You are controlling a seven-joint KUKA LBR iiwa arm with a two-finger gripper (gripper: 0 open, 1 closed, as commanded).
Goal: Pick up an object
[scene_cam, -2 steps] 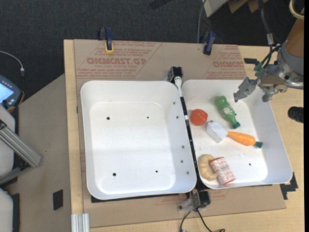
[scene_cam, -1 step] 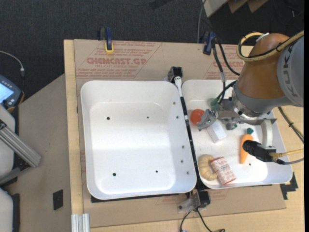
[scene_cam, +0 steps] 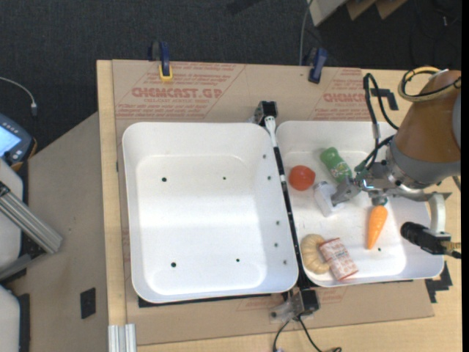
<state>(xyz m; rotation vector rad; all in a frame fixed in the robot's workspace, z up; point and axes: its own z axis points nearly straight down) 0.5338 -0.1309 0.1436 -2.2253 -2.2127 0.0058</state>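
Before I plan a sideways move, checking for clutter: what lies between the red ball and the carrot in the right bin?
In the camera view, the gripper sits between the red ball and the carrot.

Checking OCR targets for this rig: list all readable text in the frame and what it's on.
"CHEMCAST GP": red print on the brown sheet under the bins, left of centre.
Same red print repeated at the right, cut off by cables.
Smaller red line beneath each: too blurred to read.
Red-and-white packet label: too small to read.
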